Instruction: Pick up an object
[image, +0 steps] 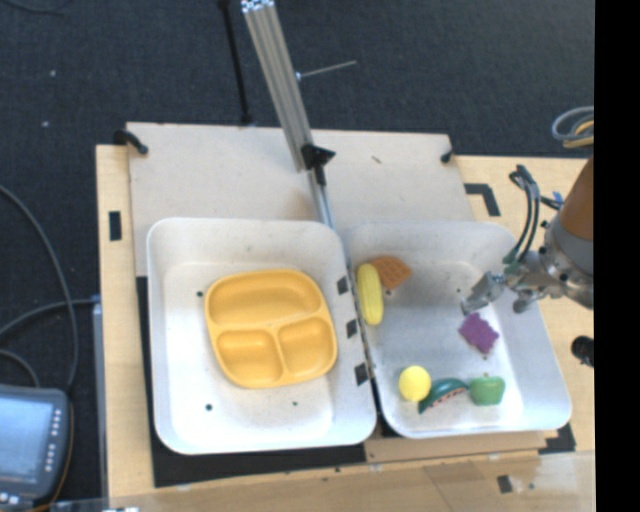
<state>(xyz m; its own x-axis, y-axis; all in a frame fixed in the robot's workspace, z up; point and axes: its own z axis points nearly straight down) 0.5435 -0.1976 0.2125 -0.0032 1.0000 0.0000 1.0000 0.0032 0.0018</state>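
On my screen the left bin (180, 250) carries just a yellow tray (270, 327). In the right bin (440, 245) lie a banana (370, 293), a brown piece (392, 271), a yellow ball (414, 382), a green toy (486, 390) and a purple block (479, 333). My gripper (492, 291) hangs just above the block, fingers apparently spread, nothing between them. Nothing lifted yet; the whole grasp remains.

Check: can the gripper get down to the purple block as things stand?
Probably yes. The gripper hovers just above the purple block, which lies apart from the other toys, nothing covering it.
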